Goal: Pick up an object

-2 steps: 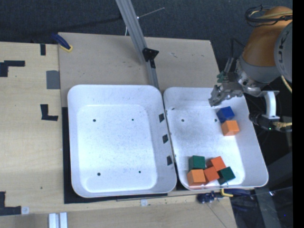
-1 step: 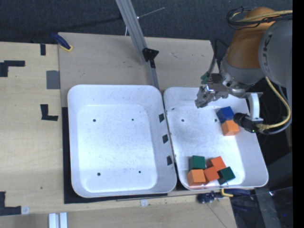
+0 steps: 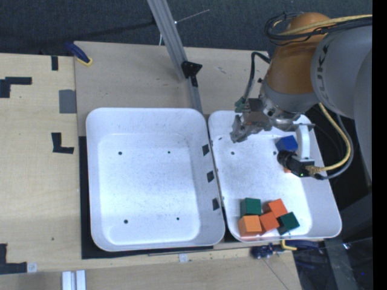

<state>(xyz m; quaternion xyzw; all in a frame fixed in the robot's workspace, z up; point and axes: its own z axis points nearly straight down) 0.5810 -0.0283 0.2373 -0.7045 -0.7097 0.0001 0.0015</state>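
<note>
Nearest the camera, well below the claw (image 3: 240, 132): cluster of small blocks at the near end of the right bin (image 3: 254, 168). Cluster made up of a dark green block (image 3: 251, 206), an orange block (image 3: 250, 225) just beneath it, a second orange block (image 3: 277, 208) to the right, a third orange block (image 3: 269, 222) between them, and a second green block (image 3: 288, 222) at the right edge. Blocks touching or packed just beside one another, all resting on the bin floor.

Right of the claw, near the bin's right wall: blue block (image 3: 287, 144), partly covered by arm hardware. Just below it, a black fitting (image 3: 291, 162) with a cable.

Claw positioned over the far left part of the right bin, close to the divide between the two bins, pointing down toward the bin floor. Opening of the claw: cannot tell, tips too dark and too small. No block visible between the tips.

Above and right of the claw: orange band (image 3: 296, 59) and grey arm (image 3: 347, 71).

Left of the claw: left bin (image 3: 97, 162), white with a speckled floor. Both bins seated on the tan bench (image 3: 36, 180). Beyond the claw, up and to the left: slanted grey metal bar (image 3: 169, 29) with a black clamp.
</note>
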